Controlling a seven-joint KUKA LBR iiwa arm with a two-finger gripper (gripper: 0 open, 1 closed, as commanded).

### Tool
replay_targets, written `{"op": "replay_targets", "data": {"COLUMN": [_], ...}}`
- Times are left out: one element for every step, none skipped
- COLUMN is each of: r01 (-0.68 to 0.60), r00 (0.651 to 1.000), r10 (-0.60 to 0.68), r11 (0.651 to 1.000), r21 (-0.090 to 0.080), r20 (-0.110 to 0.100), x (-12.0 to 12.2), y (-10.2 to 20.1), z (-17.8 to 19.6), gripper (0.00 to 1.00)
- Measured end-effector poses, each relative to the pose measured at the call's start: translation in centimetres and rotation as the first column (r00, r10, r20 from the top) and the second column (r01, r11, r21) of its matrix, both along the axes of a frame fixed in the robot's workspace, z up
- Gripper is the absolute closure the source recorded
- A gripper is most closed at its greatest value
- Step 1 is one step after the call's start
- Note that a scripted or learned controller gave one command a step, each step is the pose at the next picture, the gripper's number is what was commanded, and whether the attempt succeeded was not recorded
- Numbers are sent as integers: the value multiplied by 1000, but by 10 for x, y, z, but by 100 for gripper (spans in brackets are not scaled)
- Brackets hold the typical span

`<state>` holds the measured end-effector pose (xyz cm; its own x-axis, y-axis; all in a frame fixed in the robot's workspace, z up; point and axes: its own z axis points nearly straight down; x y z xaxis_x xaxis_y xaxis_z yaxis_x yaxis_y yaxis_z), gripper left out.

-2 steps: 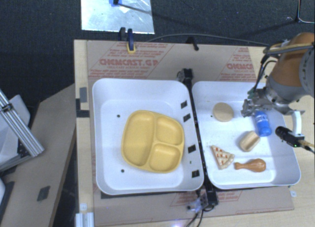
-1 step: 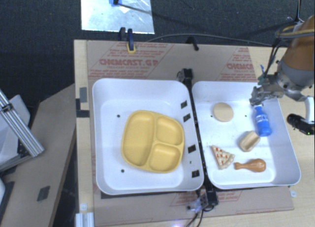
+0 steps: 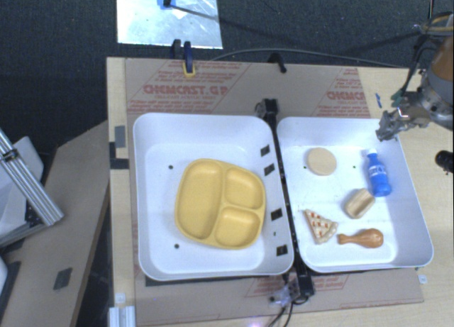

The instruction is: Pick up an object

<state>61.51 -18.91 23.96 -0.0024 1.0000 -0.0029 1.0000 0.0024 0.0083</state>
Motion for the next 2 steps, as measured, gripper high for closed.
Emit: {"op": "replay_targets", "data": {"r01": [-3, -6], "r00": [1000, 1000], "r10": [3, 6], "r11": [1000, 1000], "r21": [1, 4], "r20": [-3, -8], "x": [1, -1], "y": [0, 49], "z": [25, 11], "gripper": [100, 100]}}
